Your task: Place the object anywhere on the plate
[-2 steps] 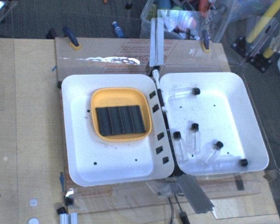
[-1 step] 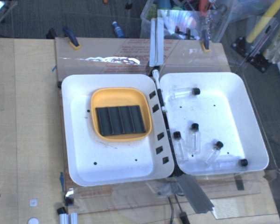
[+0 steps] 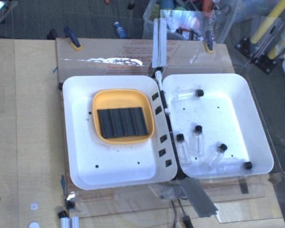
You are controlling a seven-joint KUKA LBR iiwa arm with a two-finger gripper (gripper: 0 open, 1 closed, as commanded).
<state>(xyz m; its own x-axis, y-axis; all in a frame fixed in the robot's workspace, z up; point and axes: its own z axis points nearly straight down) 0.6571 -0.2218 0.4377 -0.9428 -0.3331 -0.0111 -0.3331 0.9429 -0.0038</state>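
Observation:
A yellow plate (image 3: 100, 100) with rounded corners sits in the left white bin (image 3: 80, 165). A dark ridged rectangular insert (image 3: 122, 122) lies flat in the plate. In the right white bin (image 3: 242, 108) lie several clear vials with black caps. One vial (image 3: 186, 96) lies on its side near the back. Two more, a vial (image 3: 198, 139) and its neighbour (image 3: 182, 150), stand close together near the bin's left wall. A tilted vial (image 3: 215, 157) and a lying vial (image 3: 233, 166) rest at the front.
A row of black tabs (image 3: 162, 137) runs along the divider between the bins. A clear plastic box of clutter (image 3: 194, 8) stands behind the right bin. Blue clamps (image 3: 74, 40) hold the back board. Bare wooden bench (image 3: 23, 127) spreads to the left.

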